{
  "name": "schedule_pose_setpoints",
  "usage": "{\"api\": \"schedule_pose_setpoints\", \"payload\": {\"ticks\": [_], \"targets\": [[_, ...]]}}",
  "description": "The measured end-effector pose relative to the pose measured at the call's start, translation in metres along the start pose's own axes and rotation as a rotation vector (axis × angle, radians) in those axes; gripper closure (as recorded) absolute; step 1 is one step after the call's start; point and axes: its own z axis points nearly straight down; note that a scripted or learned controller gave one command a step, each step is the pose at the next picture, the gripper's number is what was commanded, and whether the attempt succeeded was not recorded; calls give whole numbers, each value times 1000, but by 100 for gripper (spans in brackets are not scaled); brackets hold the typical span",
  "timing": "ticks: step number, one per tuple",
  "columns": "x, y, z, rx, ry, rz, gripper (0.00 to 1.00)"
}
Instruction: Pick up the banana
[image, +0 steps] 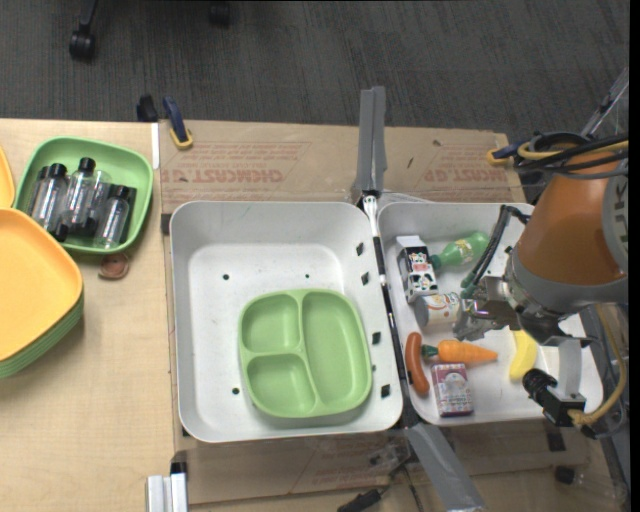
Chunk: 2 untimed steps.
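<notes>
Yellow banana (522, 356) is lying at the gripper's (478, 312) four o'clock; approach is underway, jaw state unclear.

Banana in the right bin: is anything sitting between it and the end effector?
Nothing visible lies between them. The end effector is over the right bin, near the carrot, while the banana lies further right with bare bin floor on the carrot's side. The arm itself overhangs the banana's upper end.
</notes>
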Motion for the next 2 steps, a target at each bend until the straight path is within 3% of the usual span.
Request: {"api": "schedule_pose_setpoints", "payload": {"ticks": [1,2], "targets": [[-31,53,-50,-4,-1,-224,100],[-33,6,-28,-1,0,-112,100]]}}
